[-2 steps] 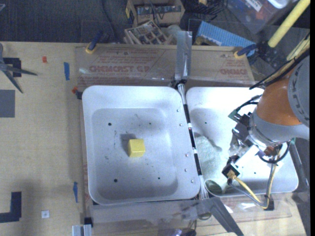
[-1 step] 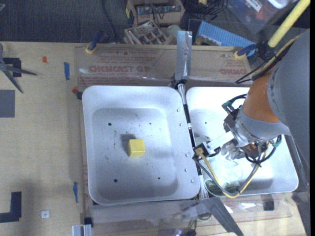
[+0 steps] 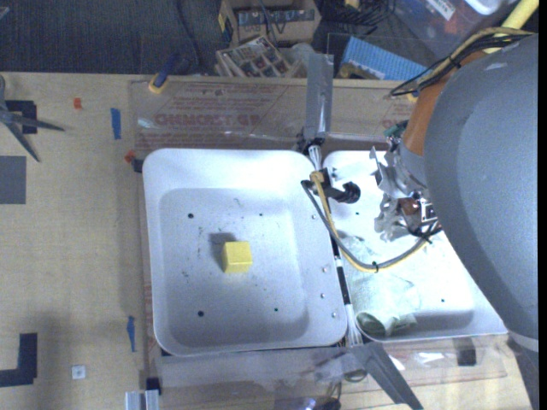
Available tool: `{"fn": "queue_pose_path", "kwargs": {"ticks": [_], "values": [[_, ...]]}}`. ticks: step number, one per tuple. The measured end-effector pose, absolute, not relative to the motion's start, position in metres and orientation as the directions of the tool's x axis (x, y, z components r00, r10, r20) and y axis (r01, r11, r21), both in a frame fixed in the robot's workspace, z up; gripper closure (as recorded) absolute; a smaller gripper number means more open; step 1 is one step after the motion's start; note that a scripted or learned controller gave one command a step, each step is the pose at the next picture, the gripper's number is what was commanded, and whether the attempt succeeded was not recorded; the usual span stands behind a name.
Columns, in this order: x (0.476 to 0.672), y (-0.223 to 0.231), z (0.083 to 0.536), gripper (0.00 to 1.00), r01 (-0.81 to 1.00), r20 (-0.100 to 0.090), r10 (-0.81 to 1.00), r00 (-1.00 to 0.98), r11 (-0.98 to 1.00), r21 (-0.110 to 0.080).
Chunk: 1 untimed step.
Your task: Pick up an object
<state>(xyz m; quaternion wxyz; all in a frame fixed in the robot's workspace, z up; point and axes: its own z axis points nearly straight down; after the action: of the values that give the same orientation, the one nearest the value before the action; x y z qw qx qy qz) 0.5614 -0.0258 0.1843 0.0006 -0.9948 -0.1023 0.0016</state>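
Yellow cube (image 3: 238, 256) in left bin (image 3: 162, 178) looks light and rigid, best pinched across flat opposite faces; gripper (image 3: 395, 220) over right bin, finger state indeterminable.

Arm (image 3: 491, 186): grey, bulky, reaching in from the right, orange band above the wrist.
Pincer (image 3: 395, 216): pointing down at the arm's left end.

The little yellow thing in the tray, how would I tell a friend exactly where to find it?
Look at the left bin, the larger-looking of the two white trays on the wooden bench. Near the middle of its floor sits a small yellow block. It is the one brightly coloured, solid thing there; around it are just tiny dark specks.
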Motion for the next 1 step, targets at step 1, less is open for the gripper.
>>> {"fn": "queue_pose_path", "kwargs": {"ticks": [1], "values": [[0.5024,0.0353,0.3317,1.00,0.359,0.000,0.359,0.933,-0.933,0.000]]}}
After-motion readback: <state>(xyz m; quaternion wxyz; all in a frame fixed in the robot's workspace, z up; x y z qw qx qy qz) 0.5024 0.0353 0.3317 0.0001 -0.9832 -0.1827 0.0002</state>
